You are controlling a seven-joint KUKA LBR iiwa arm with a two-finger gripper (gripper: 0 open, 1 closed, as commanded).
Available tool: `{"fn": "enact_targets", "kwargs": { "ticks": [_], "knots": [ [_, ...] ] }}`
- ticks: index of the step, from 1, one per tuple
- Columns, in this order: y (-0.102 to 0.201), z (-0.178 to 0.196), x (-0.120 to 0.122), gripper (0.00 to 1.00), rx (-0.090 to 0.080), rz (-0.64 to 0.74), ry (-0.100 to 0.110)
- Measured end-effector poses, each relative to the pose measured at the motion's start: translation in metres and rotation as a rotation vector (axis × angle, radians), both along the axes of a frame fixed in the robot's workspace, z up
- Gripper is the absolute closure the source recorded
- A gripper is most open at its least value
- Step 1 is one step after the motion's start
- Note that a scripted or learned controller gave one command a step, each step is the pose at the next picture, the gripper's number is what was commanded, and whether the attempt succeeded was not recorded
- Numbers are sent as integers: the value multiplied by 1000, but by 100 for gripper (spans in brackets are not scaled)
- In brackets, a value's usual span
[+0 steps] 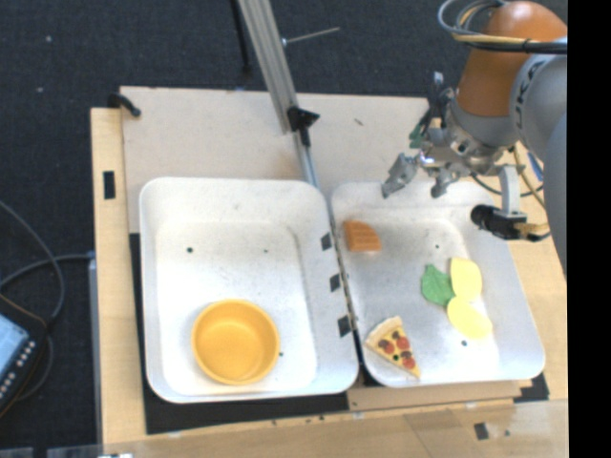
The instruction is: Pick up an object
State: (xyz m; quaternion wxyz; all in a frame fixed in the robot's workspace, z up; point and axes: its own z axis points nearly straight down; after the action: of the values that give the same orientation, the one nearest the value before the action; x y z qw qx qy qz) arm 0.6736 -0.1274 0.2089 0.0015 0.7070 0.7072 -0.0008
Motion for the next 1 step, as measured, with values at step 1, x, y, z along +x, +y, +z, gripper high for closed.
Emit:
{"fn": "enact_targets", "kwargs": {
  "ticks": [1],
  "knots": [
    [-1, -57, -10, 0, 1, -1, 6]
  ]
}}
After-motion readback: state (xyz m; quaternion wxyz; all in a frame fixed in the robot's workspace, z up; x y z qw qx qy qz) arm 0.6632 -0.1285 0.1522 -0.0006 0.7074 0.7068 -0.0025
